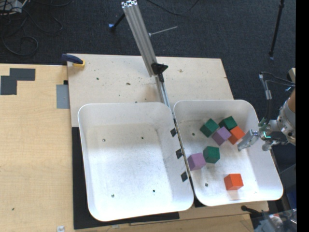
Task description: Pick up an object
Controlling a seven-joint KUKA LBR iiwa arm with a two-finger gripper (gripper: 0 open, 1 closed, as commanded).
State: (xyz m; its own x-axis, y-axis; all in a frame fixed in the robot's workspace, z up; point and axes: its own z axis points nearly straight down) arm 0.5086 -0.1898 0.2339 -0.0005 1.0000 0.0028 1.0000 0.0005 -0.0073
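The right bin [260, 190] holds several small cubes. A cluster near its middle has two green cubes [209, 127] [228, 123], a purple cube [221, 135] and an orange cube [236, 135]. Lower down sit another green cube [211, 154], a purple cube [196, 161] and a lone orange cube [233, 181]. My gripper [256, 142] hangs at the bin's right side, just right of the clustered orange cube. It is open, with nothing between its fingers.
The left bin [91, 129] lies beside the right one, divided from it by a ridge with black clips [177, 152]. A slanted aluminium rail [142, 37] rises behind the bins. A blue and yellow clamp [73, 59] sits at the board's far left corner.
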